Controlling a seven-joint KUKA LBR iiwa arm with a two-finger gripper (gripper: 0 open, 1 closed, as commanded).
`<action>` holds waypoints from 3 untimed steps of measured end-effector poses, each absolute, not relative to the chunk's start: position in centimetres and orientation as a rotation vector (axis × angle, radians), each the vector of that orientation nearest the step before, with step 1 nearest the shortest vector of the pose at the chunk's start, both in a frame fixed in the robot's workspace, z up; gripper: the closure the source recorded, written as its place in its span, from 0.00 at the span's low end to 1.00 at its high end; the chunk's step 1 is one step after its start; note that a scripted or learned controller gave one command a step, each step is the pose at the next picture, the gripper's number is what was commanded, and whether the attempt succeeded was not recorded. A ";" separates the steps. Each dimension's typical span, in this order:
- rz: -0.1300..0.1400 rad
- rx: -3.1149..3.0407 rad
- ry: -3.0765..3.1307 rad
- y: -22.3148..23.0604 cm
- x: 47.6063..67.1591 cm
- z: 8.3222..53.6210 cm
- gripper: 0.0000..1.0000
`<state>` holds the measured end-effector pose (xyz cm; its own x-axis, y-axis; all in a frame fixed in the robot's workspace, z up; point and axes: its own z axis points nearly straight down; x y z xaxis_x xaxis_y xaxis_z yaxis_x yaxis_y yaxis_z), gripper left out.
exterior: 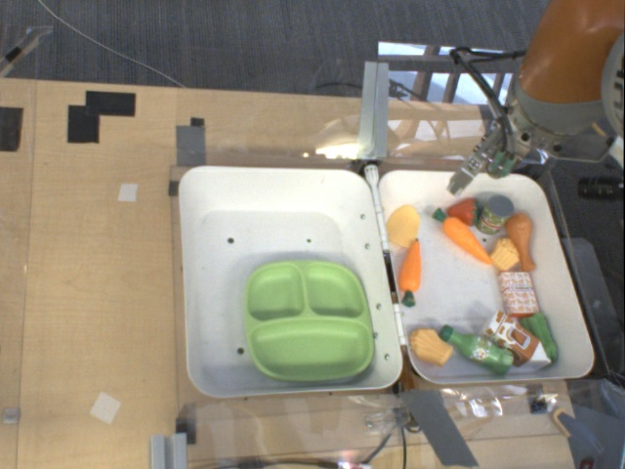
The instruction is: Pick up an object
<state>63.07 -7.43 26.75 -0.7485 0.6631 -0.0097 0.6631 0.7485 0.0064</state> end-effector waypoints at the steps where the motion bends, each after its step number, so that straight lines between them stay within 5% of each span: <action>1: 0.008 1.096 2.922 -7.2 63.3 28.1 1.00; 3: 0.014 1.070 2.911 -7.0 63.7 30.7 1.00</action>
